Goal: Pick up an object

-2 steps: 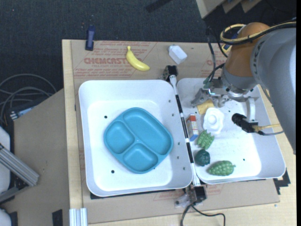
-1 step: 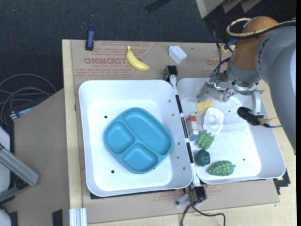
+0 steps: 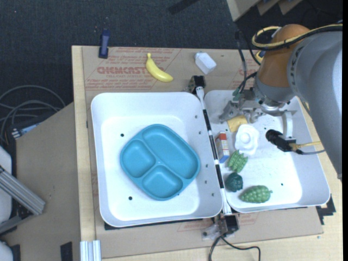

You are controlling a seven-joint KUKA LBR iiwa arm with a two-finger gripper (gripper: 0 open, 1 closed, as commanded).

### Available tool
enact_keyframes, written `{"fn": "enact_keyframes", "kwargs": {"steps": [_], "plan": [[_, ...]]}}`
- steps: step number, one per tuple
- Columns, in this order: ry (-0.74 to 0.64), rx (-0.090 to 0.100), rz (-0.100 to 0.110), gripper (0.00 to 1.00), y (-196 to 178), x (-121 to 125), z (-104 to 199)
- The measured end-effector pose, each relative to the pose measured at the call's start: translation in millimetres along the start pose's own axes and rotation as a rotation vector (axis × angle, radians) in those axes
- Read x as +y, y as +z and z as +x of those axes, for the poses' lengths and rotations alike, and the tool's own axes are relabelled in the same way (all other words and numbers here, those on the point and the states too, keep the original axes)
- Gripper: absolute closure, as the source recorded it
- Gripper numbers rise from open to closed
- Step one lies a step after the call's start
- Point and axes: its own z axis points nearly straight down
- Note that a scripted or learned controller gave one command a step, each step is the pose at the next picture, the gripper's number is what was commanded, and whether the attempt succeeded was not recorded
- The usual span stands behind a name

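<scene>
Camera view: gripper (image 3: 243, 111) low in the right white plastic bin (image 3: 310, 192), over the pale yellow block (image 3: 236, 123) beside the white plastic bottle (image 3: 246, 138). Can't tell its state. Suggest centring on one item; bottle, green bumpy toy (image 3: 237, 160) crowd it.

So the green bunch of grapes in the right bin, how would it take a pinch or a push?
The grape bunch looks knobbly and oblong, so the jaws could slip between lumps. It lies flat, so tipping seems unlikely; a push would probably slide it along the right bin. It looks like a light plastic toy.
</scene>
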Motion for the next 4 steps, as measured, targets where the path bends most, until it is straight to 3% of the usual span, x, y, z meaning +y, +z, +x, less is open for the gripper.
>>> {"fn": "enact_keyframes", "kwargs": {"steps": [1,2,3,4], "plan": [[0.0,-0.004,-0.009,1.0,-13.6,2.4,-1.5],[-0.002,0.0,-0.006,1.0,-101.5,-19.4,73.5],[0.002,-0.002,0.0,1.0,-135.3,-60.0,18.0],[0.001,-0.001,0.0,0.0,-134.9,-60.0,18.8]]}}
